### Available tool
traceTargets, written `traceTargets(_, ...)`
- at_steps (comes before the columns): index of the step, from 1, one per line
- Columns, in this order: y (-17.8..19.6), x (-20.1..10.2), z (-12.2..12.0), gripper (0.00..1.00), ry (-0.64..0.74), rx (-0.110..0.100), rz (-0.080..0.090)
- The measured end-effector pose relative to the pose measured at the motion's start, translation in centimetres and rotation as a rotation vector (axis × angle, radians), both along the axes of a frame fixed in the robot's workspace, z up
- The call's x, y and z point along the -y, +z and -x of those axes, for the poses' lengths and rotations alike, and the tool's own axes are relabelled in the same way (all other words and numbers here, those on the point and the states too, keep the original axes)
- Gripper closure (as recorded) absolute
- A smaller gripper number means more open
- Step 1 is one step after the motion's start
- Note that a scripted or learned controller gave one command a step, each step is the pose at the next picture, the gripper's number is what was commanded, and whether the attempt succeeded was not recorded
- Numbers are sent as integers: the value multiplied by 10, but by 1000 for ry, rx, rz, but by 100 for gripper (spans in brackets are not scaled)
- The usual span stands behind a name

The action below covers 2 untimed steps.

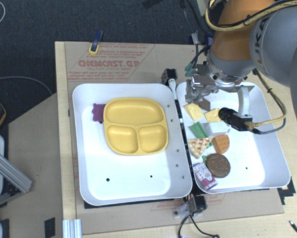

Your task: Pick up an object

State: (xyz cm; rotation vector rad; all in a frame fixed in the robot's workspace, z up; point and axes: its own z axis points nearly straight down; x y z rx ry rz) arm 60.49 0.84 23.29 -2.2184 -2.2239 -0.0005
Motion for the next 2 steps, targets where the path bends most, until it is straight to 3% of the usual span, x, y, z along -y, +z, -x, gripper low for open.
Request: traceTargets(2,-18,-2,6,100,-4,-4,1)
